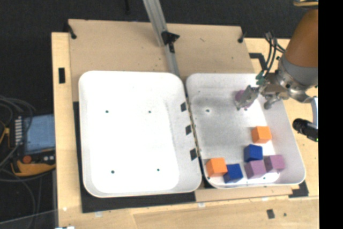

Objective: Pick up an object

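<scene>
My gripper (250, 97) hangs over the upper part of the right bin (225, 88), reaching in from the right. It is shut on a small purple block (242, 98), which sits at the fingertips a little above the bin floor. Several more blocks lie in the bin's lower right: an orange block (261, 134), a blue block (253, 153), two purple blocks (255, 168) (275, 162), another orange block (216, 166) and another blue block (233, 172).
The left bin (134, 131) lies beside the right one, with small clips along the seam between them. A slanted metal pole (153, 5) rises behind the bins. Cables and a box (32, 139) lie off the bench's left side.
</scene>
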Tool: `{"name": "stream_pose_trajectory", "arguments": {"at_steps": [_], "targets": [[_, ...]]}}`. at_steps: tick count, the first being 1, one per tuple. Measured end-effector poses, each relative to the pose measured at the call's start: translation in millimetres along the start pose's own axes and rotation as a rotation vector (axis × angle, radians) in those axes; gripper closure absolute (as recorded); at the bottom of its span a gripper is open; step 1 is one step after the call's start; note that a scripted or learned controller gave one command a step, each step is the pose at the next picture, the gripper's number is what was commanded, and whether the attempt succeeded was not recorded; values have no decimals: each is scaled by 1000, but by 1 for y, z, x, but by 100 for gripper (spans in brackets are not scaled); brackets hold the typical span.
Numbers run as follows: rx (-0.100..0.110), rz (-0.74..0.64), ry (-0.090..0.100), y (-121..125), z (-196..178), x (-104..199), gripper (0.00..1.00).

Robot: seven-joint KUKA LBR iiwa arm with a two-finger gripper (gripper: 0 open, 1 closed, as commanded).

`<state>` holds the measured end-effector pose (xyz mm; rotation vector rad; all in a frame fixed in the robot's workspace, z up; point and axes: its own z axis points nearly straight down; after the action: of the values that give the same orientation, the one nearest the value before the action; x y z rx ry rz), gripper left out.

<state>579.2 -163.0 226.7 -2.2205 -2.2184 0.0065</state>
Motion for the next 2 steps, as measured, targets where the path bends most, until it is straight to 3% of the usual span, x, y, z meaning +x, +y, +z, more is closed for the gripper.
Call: {"name": "stream_pose_trajectory", "arguments": {"at_steps": [2], "targets": [[-1,3,-1,5,101,-6,0]]}}
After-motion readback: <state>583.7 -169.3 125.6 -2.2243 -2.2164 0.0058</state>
